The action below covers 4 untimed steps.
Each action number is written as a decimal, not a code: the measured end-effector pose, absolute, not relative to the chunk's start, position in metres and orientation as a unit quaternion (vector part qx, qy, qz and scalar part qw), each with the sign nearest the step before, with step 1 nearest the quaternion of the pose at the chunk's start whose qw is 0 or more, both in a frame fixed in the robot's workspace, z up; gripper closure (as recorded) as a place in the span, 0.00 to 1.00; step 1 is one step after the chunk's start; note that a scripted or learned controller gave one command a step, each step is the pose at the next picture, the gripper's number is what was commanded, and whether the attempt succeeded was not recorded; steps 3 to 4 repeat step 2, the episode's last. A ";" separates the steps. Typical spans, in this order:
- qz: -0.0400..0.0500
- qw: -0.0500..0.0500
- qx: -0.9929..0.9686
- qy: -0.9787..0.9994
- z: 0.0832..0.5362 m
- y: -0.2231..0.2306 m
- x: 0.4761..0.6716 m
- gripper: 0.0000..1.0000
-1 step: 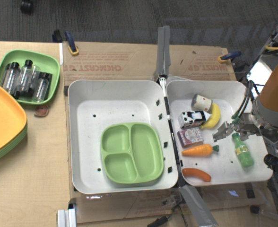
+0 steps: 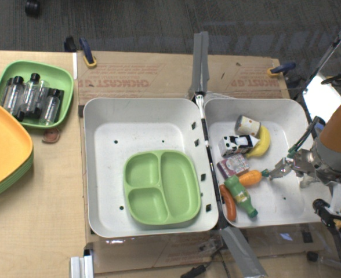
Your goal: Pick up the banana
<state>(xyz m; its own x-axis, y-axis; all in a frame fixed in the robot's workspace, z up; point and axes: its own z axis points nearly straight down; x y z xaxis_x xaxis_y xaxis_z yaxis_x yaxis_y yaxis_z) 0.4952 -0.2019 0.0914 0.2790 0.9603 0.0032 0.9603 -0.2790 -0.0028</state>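
Note:
The yellow banana [image 2: 262,143] lies curved in the upper middle of the right bin [image 2: 292,210], against a black-and-white cow toy [image 2: 238,144] and just below a tipped paper cup [image 2: 247,124]. My gripper [image 2: 282,169] hangs low over the right side of that bin, below and to the right of the banana and apart from it. Its tip is close to the green top of an orange carrot [image 2: 251,178]. Nothing shows in its grasp.
A pink packet [image 2: 234,165], a green bottle [image 2: 242,196] and a red sausage [image 2: 229,206] lie near the bin's left wall. The left bin [image 2: 101,155] holds a green divided plate [image 2: 162,187]. A green tray of vials [image 2: 34,94] and orange plates [image 2: 2,152] sit far left.

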 end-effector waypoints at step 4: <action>0.001 0.000 -0.760 -0.650 0.196 -0.202 0.524 1.00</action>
